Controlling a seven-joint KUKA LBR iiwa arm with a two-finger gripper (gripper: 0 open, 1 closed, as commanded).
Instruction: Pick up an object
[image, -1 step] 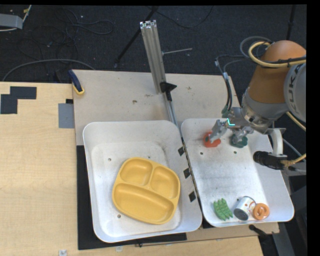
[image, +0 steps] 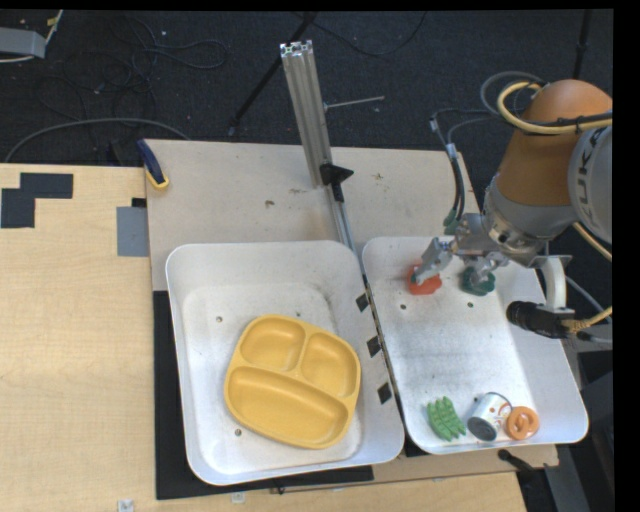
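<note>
My gripper (image: 455, 274) hangs over the far end of the right bin (image: 455, 345), its two fingers spread wide apart and open. A small red object (image: 425, 284) lies at the tip of the left finger (image: 433, 262). At the tip of the right finger sits a small dark green object (image: 479, 285). Nothing shows in the gap between the fingers. Whether either tip touches its object I cannot tell.
A green spiky toy (image: 445, 418), a silver can (image: 487, 416) and an orange ring (image: 521, 423) lie at the right bin's near end. The left bin (image: 200, 300) holds a yellow divided plate (image: 293, 381). A metal post (image: 305, 110) rises behind the bins.
</note>
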